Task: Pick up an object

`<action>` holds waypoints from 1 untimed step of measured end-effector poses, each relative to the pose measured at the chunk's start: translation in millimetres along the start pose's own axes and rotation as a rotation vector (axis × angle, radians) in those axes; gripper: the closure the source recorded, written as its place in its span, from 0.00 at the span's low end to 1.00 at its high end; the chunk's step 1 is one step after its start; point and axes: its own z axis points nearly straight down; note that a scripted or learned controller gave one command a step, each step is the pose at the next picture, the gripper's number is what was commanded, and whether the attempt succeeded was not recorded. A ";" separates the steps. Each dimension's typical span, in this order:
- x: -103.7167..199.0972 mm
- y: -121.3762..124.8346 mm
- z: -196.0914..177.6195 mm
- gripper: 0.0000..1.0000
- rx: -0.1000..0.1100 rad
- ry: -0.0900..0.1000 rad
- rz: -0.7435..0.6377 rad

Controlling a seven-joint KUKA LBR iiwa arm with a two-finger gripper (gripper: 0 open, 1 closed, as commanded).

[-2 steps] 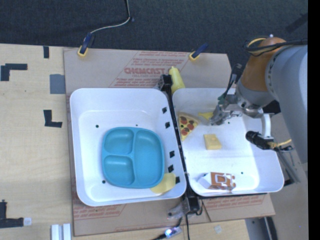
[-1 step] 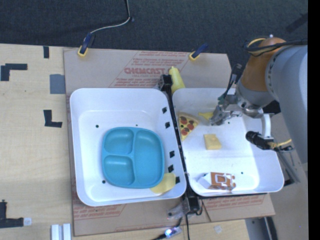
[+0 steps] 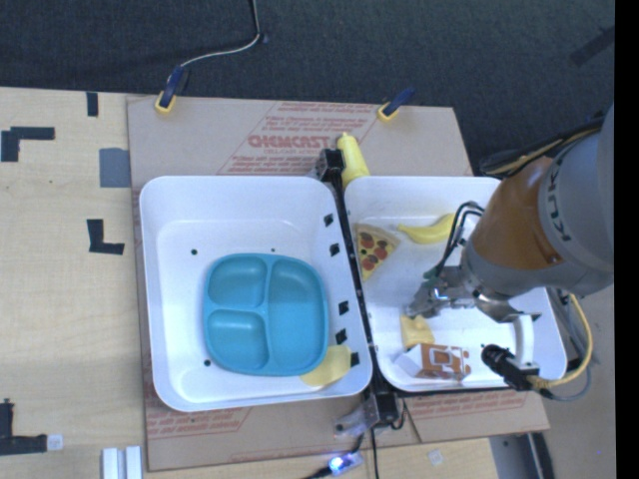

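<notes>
A: How is the gripper (image 3: 431,302) placed?

B: It is lowered into the right bin (image 3: 479,190); whether its fingers are apart cannot be told. A yellow wedge (image 3: 415,329) is seen just below it, toward seven o'clock.

A: What might go wrong?

B: The wedge could be nudged aside, since it lies off-centre. Its long axis is judged to run from eleven to five o'clock.

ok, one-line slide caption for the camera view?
Arm's hand low in the right bin among toy food; blue plate in the left bin.
</notes>
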 end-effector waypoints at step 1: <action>-0.1 3.7 -9.1 1.00 -0.003 0.000 -0.003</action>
